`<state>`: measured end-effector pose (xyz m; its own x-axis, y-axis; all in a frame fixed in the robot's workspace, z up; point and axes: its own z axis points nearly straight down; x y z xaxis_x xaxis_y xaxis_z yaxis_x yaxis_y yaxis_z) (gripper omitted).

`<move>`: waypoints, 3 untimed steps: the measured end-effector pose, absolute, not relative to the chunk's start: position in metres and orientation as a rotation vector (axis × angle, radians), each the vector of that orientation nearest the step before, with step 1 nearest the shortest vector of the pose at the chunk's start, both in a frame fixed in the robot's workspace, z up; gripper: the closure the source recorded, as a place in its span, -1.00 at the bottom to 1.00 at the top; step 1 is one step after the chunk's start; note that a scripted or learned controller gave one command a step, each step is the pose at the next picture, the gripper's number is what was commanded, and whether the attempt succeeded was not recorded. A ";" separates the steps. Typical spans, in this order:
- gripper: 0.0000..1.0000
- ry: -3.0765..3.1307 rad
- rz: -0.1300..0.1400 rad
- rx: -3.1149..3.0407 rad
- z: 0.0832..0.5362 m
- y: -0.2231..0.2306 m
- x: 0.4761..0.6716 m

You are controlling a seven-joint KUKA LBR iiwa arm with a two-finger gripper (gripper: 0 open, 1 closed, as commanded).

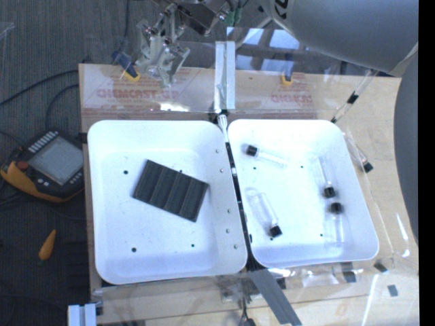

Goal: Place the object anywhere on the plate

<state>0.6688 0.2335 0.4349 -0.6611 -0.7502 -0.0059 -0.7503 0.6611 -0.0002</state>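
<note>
A dark grey ribbed plate lies tilted in the middle of the left bin. Several clear vials with black caps lie in the right bin: one near the back left, one at the front left, and two along the right side. My gripper hangs high beyond the far edge of the left bin, well away from the plate and the vials. Its tip looks glassy and cluttered, and I cannot make out whether anything is in it.
The grey arm crosses the top right of the view. A teach pendant and an orange tool lie on the floor left of the bench. A metal strip stands behind the seam between the bins.
</note>
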 end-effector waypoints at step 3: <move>1.00 1.842 0.004 -2.541 0.434 0.234 0.585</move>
<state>0.5851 0.2345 0.4341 0.3111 -0.9504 -0.0038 -0.9504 -0.3111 -0.0005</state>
